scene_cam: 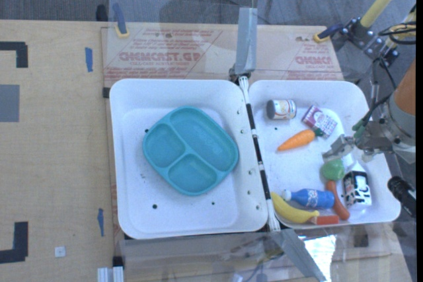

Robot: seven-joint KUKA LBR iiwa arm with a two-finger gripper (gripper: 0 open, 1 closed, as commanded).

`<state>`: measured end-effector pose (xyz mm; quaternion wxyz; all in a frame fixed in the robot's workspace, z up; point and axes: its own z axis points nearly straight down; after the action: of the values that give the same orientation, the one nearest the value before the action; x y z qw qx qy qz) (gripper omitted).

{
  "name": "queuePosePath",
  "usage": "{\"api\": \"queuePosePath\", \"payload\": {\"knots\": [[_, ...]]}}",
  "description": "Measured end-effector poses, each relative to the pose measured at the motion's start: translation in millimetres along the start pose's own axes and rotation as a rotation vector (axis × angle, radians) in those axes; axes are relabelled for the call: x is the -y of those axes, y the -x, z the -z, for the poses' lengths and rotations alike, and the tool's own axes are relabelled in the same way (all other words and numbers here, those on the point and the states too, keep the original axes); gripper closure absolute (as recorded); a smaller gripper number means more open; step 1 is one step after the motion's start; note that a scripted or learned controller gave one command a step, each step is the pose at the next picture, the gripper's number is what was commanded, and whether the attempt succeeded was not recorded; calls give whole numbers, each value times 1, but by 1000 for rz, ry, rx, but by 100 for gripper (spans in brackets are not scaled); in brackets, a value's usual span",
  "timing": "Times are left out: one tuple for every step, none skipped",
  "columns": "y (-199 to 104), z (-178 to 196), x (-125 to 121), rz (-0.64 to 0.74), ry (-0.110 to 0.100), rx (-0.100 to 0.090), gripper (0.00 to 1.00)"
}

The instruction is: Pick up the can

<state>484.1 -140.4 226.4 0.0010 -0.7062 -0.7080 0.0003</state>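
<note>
Nothing is yet done: the can [281,109] lies untouched at eleven o'clock in the right bin [264,162], while the gripper [345,147], fingers spread and empty, is held at three o'clock.

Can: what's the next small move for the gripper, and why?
Probably travel toward the can, which lies on its side near the right bin's upper left corner. The gripper sits over the green object, with the carrot between.
</note>
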Motion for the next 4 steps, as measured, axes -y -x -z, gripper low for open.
{"api": "queuePosePath", "payload": {"knots": [[-18, -23, -74, -71, 4, 2, 0], [-18, -69, -133, -76, 4, 2, 0], [-39, -121, -172, -74, 4, 2, 0], [28, -139, -184, -46, 8, 4, 0]]}}
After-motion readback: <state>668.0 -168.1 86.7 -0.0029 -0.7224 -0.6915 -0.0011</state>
